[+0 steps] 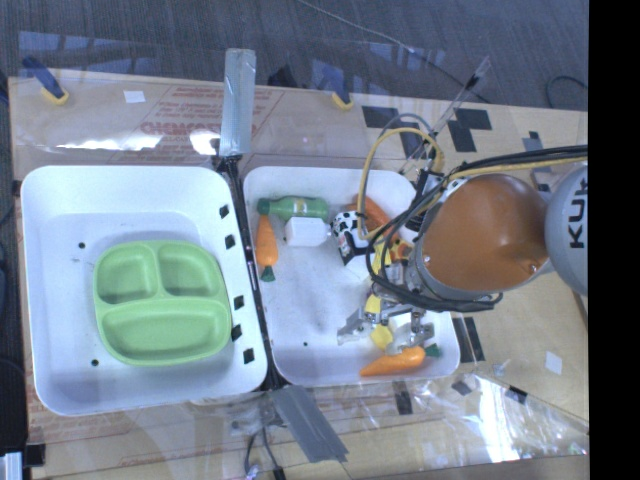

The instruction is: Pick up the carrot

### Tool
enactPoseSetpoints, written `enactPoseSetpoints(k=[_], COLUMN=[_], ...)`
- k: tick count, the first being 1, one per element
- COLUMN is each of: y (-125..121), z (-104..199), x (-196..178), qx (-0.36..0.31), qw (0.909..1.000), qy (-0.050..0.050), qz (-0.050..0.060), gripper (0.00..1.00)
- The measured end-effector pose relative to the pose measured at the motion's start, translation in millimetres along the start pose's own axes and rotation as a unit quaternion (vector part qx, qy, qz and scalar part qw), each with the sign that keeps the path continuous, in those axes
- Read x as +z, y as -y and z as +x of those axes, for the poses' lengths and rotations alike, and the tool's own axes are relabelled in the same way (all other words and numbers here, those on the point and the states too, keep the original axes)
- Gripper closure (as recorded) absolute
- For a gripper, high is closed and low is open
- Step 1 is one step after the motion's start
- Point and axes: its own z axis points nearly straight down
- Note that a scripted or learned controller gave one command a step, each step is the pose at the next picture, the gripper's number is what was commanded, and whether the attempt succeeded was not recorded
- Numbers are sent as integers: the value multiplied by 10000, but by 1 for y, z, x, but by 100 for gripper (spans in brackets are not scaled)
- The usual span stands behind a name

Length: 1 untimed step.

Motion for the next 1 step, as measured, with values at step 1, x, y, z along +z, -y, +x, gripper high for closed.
enactPoseSetpoints(k=[1], y=[7], z=[28], x=[19], qx=[-143], qw=[9999], qy=[-1], qz=[-11], gripper=[0])
